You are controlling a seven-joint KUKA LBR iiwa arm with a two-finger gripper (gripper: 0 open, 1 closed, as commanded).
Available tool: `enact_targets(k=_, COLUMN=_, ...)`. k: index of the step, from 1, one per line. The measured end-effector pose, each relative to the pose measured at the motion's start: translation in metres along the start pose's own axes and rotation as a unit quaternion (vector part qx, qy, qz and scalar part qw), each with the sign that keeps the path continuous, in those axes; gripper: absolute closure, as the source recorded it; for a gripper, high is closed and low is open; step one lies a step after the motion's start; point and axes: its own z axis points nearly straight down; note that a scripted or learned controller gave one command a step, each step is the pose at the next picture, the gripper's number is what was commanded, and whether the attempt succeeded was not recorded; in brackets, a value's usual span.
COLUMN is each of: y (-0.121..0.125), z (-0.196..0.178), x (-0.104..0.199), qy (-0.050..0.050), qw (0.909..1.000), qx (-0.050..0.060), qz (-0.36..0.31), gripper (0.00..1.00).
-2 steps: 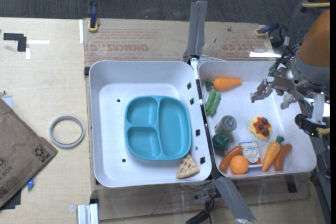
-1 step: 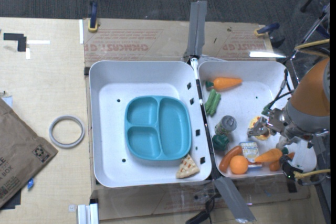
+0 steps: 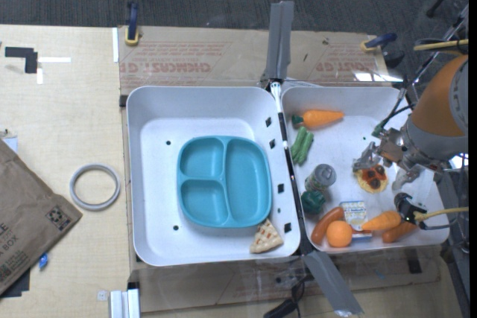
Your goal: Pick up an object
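Observation:
My gripper (image 3: 387,167) hangs low over the right side of the right bin (image 3: 350,102), open. One finger (image 3: 368,157) is left of a small round toy pizza (image 3: 371,179) and the other stands to its right; the pizza lies just below and between them, not gripped. Elsewhere in that bin lie a carrot (image 3: 323,118) at the back, a green pod (image 3: 302,145), a small tin can (image 3: 322,176), a dark green piece (image 3: 313,199), a white carton (image 3: 352,209), an orange ball (image 3: 339,234), a red sausage (image 3: 323,223) and a second carrot (image 3: 384,220) at the front.
The left bin (image 3: 149,182) holds a teal divided plate (image 3: 223,181) and a waffle wedge (image 3: 267,237) at its front right corner. A grey tape ring (image 3: 95,185) and a brown cardboard box (image 3: 26,223) lie on the bench to the left. A cable (image 3: 432,214) runs by the right bin's front corner.

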Motion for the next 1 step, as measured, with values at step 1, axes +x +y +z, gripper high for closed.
enact_targets(k=1, y=0.0018, z=-0.0085, x=-0.0008, qy=-0.001, qw=1.0000, qx=0.000, qz=-0.001, gripper=1.00)
